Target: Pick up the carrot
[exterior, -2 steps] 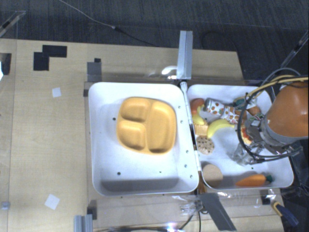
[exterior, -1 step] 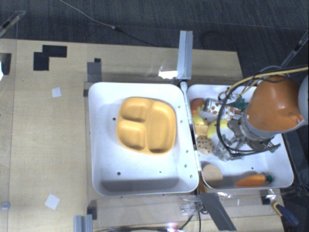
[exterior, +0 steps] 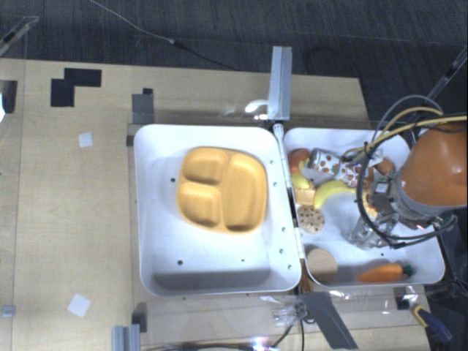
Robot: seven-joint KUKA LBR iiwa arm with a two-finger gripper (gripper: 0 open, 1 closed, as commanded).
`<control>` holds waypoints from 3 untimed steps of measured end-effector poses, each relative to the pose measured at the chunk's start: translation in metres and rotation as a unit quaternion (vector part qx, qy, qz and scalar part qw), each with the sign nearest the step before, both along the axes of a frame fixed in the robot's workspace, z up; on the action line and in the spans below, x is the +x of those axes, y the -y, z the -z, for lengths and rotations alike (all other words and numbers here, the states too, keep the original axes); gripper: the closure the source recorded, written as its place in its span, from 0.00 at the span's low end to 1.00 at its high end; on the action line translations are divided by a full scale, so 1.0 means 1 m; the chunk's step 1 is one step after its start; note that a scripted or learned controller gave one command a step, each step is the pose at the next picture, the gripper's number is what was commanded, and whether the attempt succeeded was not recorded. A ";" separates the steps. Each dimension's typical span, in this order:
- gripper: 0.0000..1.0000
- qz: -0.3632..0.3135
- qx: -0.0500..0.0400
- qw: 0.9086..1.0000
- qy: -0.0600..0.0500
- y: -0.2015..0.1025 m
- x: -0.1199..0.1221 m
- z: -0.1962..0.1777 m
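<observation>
- Fingers (exterior: 363, 234) hang low over the floor of the right bin (exterior: 428, 269), under the arm's orange band (exterior: 439, 168); cables blur them, so whether they are spread or closed cannot be told.
- Carrot (exterior: 382, 273) lies flat along the right bin's near wall, its green tip pointing right, just below the fingers and apart from them.
- Bare white floor separates the carrot from a round tan piece (exterior: 322, 262) to its left.
- Banana (exterior: 330, 191), a cookie (exterior: 311, 219) and other small items crowd the bin's left and far side.
- Left bin (exterior: 157, 262) holds a yellow divided plate (exterior: 222, 189), with open floor all around it.
- Pale tabletop (exterior: 66, 218) stretches out to the left.
</observation>
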State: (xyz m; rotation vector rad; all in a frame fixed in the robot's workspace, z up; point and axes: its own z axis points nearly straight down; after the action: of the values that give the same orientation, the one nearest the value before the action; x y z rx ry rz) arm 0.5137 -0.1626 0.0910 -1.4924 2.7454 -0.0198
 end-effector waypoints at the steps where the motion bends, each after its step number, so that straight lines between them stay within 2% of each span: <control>1: 1.00 -0.245 -0.005 0.969 -0.002 -0.033 0.007 0.000; 2: 1.00 -0.356 -0.006 0.934 -0.004 0.033 -0.003 0.001; 3: 1.00 -0.592 -0.009 0.806 -0.006 0.017 0.004 0.002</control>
State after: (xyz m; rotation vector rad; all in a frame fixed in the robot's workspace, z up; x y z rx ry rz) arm 0.5178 -0.1797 0.0890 -2.8417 1.3360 -0.0146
